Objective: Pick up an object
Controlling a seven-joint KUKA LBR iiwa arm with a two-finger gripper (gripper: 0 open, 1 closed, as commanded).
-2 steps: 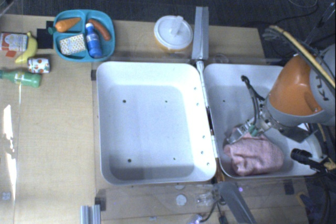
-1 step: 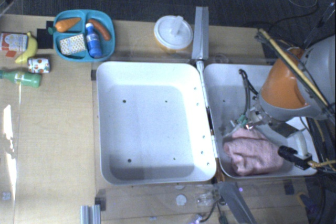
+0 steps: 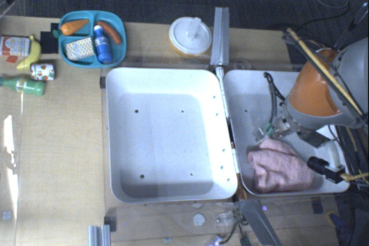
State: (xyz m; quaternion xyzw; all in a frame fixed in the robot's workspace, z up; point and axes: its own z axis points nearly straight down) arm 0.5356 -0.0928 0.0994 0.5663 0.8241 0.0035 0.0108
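Gripper (image 3: 271,131) low in right bin (image 3: 248,92), just above upper left edge of pink cloth (image 3: 281,166) heaped in near corner; jaw state impossible to tell under orange band (image 3: 311,92). Likely to pinch only a loose fold and lose it on lifting; bin wall close beside. Left bin (image 3: 167,124), blue tray (image 3: 92,38), white lid (image 3: 190,36) well apart, no obstruction.
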